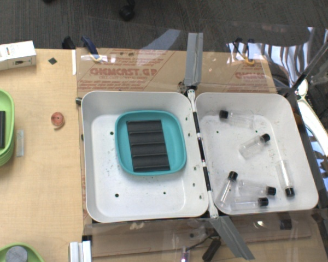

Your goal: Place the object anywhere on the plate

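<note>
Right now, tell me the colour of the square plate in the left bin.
Teal square plate, holding a dark ridged block; camera view.

The arm's pose, and its wrist's, cannot be told anywhere over or beside the right bin (pixel 246 96).

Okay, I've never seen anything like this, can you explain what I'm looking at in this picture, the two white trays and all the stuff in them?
This is one camera fixed above a workbench, looking down at a slant. Two shallow white bins sit side by side. The left bin holds a teal plate with a dark ribbed block lying on it. The right bin holds several clear vials with black caps, scattered and lying on their sides. A robot arm normally reaches in from the right to move a vial onto the plate. On the wooden bench to the left stands a stack of green plates.
</note>
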### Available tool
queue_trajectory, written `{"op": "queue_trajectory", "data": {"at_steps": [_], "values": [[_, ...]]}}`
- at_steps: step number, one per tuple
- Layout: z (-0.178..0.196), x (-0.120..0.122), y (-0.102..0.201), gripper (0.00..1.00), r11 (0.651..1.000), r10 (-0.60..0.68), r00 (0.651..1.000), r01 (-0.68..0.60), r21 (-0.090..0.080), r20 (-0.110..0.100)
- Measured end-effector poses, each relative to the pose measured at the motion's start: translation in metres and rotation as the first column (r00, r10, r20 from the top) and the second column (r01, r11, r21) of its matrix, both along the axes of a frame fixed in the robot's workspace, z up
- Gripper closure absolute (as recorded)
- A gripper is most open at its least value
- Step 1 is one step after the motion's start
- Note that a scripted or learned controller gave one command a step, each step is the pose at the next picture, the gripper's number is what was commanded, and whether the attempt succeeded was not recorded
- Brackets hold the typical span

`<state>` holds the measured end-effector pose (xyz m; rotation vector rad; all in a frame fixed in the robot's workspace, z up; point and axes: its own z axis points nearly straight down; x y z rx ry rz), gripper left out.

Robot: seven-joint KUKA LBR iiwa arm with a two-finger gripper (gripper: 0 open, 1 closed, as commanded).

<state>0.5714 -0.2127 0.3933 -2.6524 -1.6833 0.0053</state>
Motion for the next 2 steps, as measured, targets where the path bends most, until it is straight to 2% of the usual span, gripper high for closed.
{"op": "queue_trajectory", "data": {"at_steps": [1, 2], "values": [[0.047, 0.032, 0.003, 0.0, 0.996, -0.092, 0.996, 0.092, 0.0, 0.0], [0.046, 0.059, 0.0, 0.0, 0.974, -0.227, 0.974, 0.227, 0.0, -0.001]]}}
